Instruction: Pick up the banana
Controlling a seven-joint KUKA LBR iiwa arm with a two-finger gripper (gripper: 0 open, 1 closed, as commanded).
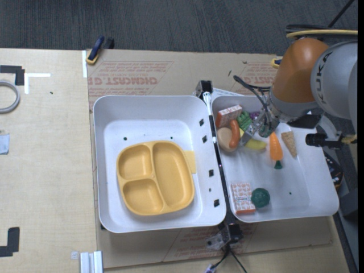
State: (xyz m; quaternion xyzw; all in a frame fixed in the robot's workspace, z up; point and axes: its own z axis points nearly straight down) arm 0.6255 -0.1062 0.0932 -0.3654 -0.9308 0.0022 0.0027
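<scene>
Two shallow white bins are seen side by side on the tabletop [45, 169], over a sheet of brown cardboard [136, 75]. In the left bin [108, 152] a yellow divided plate [154, 177] with three compartments is laid, slightly tilted in plan. The right bin [307, 192] is reached by the grey arm [335, 78] from the right, its orange band [298, 70] being held above the bin's far corner. The tool [259, 128] is lowered into the far left part of that bin, among a cluster of items; whether its fingers are apart or together cannot be told, as they are lost against the clutter. The banana [255, 145] is seen as a small pale yellow shape just beneath and beside the tool, between a brown rounded item [227, 139] and an orange carrot [275, 148]. A green leafy piece [245, 121] and a pink box [229, 114] are found just beyond it. A tan wedge [289, 143] is placed beside the carrot. Nearer the front edge, a red and white packet [242, 197] and a dark green ball [260, 197] are set touching or almost touching.
</scene>
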